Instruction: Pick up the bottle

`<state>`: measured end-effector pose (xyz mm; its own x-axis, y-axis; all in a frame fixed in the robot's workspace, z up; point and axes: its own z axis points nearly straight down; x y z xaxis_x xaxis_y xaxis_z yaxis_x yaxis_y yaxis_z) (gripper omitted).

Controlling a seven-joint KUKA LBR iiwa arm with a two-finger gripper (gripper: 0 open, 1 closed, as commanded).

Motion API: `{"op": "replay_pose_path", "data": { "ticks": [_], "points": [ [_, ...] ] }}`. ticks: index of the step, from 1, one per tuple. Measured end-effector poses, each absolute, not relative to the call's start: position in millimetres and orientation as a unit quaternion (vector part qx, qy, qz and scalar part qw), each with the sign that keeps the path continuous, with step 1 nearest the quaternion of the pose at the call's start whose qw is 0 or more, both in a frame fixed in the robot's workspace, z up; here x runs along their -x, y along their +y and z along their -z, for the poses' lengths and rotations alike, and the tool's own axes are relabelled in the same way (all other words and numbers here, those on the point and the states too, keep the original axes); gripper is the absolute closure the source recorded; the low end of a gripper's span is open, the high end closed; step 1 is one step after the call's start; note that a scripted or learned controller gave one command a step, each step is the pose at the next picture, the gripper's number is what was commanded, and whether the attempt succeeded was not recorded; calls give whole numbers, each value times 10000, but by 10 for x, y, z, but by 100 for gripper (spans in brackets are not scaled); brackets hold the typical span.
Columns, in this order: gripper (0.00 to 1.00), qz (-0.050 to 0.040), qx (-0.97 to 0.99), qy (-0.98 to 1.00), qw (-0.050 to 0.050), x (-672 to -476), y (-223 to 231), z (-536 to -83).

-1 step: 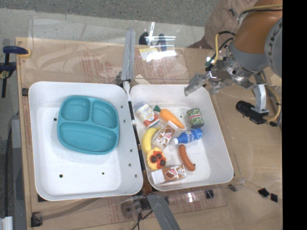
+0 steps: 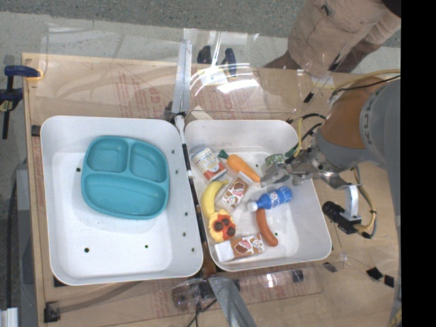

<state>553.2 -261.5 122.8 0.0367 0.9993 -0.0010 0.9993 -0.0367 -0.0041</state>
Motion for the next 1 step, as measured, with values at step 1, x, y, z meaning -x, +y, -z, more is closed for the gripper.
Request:
{"op": "replay_pose_path", "data": {
  "ticks": [1],
  "points": [
    [0,-6,6360,-7717,6,-5330,-2513,-875]
  ]
}}
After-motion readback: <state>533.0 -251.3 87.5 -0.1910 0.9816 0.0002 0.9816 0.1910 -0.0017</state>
